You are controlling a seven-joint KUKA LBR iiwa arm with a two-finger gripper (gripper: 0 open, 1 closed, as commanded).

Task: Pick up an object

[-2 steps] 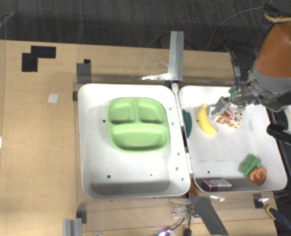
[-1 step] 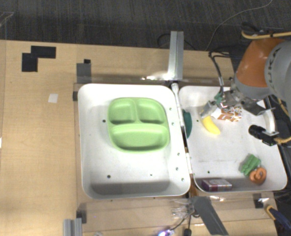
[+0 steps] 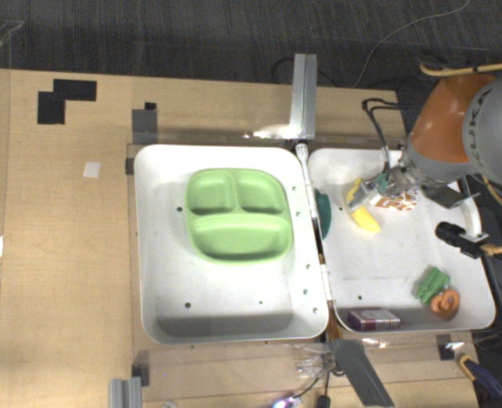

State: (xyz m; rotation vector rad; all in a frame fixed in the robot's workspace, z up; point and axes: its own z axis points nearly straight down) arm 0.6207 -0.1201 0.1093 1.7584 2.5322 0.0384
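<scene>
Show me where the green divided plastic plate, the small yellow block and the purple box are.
green divided plastic plate (image 3: 238, 215): camera view, middle ridge between its compartments.
small yellow block (image 3: 366, 220): camera view, its top face.
purple box (image 3: 374, 319): camera view, its upper face.

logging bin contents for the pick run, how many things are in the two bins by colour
green: 3, the divided plate, a dark green thing at the divider, a green toy
yellow: 2, one piece, another beside the tool
orange: 1, a small toy
purple and white: 1, a small box
red-patterned: 1, a packet
total: 8
</scene>
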